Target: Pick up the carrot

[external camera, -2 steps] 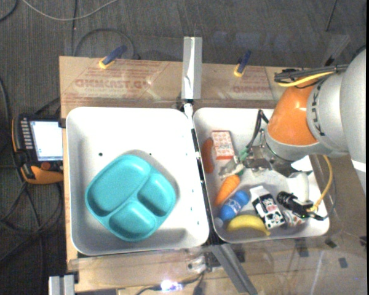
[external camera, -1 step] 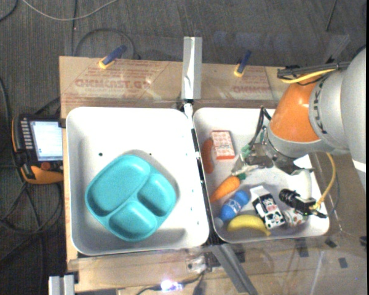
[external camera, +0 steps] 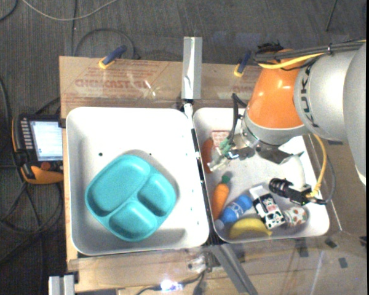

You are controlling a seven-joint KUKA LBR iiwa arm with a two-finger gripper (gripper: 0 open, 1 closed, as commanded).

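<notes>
The carrot (external camera: 221, 196) is orange with a green leafy top and lies in the right bin (external camera: 317, 224) near its left wall, top end pointing away from the front. My gripper (external camera: 223, 153) hangs over the upper left part of that bin, just above and behind the carrot's green top, a short gap apart from it. The grey arm with its orange band covers the bin's back right part. Nothing shows as held.
A blue bottle (external camera: 235, 208), a banana (external camera: 249, 227), a small printed box (external camera: 268, 207) and a patterned cup (external camera: 296, 215) crowd the bin's front beside the carrot. A reddish item (external camera: 207, 147) lies against the left wall. The left bin (external camera: 80, 128) holds a teal divided plate (external camera: 132, 196).
</notes>
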